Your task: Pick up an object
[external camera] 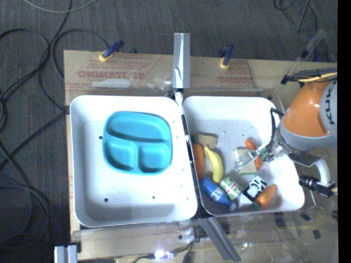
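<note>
Orange carrot (250, 144) | just beside jaws (259, 159), right bin (230, 114) | jaw state: cannot tell

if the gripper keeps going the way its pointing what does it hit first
Probably the clear wrapper lying just left of the gripper in the right bin, near a small orange piece. The overhead slant hides depth, so it may meet the bin floor there instead.

Dark grey carpet floor (66, 15), loose black and white cables (33, 43), brown bench board (137, 73) held by clamps (111, 50)
</note>
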Tool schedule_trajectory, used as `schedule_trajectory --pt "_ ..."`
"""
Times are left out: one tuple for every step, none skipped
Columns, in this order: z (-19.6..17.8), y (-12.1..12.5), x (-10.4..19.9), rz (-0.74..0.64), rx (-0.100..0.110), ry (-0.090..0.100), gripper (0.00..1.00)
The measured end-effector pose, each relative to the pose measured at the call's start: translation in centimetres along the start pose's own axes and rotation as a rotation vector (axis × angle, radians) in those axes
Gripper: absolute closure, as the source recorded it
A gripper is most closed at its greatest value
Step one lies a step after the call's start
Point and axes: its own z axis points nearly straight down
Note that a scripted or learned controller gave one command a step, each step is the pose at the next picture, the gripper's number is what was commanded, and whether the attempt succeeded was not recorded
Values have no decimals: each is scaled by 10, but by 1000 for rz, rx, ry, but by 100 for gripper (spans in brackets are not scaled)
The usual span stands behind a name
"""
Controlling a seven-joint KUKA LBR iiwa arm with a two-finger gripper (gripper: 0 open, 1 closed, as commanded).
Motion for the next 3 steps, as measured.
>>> schedule_trajectory --pt "-9 1 1 -1 -1 3 100" --pt "1 57 6 292 5 2 100" --pt "-119 92 53 372 14 4 100"
